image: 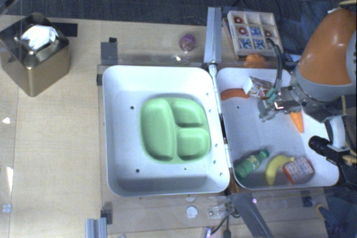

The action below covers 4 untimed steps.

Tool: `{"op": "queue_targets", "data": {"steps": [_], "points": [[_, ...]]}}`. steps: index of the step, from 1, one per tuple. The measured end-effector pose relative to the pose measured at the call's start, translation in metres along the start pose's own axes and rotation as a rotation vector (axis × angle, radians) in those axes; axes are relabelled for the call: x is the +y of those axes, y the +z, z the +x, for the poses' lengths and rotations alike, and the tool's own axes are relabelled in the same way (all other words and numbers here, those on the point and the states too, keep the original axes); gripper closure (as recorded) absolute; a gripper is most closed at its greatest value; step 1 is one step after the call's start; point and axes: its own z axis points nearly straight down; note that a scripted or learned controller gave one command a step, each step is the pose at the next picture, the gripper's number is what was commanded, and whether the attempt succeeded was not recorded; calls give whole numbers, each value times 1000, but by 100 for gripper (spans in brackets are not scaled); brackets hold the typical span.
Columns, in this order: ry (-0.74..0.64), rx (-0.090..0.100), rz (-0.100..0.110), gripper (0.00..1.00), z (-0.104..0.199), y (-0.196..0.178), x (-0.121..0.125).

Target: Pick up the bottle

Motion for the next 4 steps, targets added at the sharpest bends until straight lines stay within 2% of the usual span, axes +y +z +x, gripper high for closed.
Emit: {"op": "queue_targets", "data": {"steps": [1,2,3,4], "points": [[-1,0,1,0,0,0,0],[-141,2,6,0,-24,97,-39],[41,0,-5,0,-27,149,-36],[39,-7,-18,100,-29,136,-32]]}}
